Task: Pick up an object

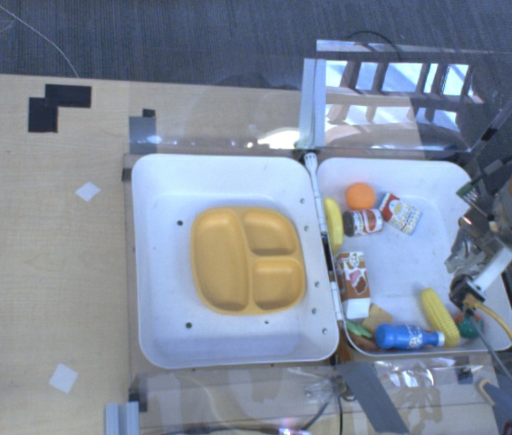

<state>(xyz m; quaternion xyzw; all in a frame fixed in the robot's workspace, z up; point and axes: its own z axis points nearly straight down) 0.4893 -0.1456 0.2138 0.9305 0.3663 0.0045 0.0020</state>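
My gripper point(466, 254) hangs over the right edge of the right bin point(437, 181), with nothing seen in it. Closest to it is a yellow corn cob point(439, 314), just below and to its left. A blue bottle point(406, 337) lies along the bin's front wall, beside a green piece point(362, 333). Against the left wall lie a yellow banana point(333, 222) and a brown and white carton point(353, 279). Further back sit an orange ball point(360, 196), a small dark jar point(363, 222) and a red and white packet point(402, 213).
The left bin point(160, 270) holds a yellow divided plate point(247, 259). A metal frame point(391, 78) stands behind the right bin. Bare white floor lies in the right bin's middle, between the packet and the corn cob.
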